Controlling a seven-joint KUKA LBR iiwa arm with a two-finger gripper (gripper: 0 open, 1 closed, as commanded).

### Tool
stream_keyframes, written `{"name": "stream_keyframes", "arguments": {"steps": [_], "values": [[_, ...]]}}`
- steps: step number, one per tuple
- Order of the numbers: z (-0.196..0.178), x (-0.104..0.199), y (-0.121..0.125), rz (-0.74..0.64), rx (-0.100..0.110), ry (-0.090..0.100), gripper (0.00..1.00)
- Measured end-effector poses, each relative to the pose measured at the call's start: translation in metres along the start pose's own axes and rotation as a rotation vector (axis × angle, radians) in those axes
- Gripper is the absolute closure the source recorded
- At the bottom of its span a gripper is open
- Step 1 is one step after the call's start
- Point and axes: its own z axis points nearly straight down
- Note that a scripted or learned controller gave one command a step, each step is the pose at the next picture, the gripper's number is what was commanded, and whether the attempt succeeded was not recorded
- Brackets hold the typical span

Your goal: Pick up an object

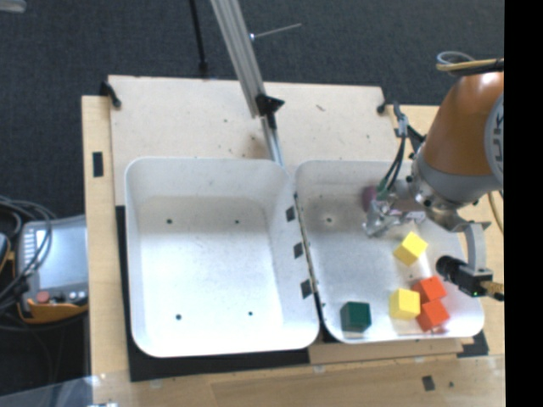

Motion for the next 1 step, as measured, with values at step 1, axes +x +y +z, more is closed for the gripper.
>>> {"name": "stream_keyframes", "arguments": {"steps": [1], "values": [[-0.0100,0.0515,0.0246,-0.002,-0.003,0.001,1.00]]}}
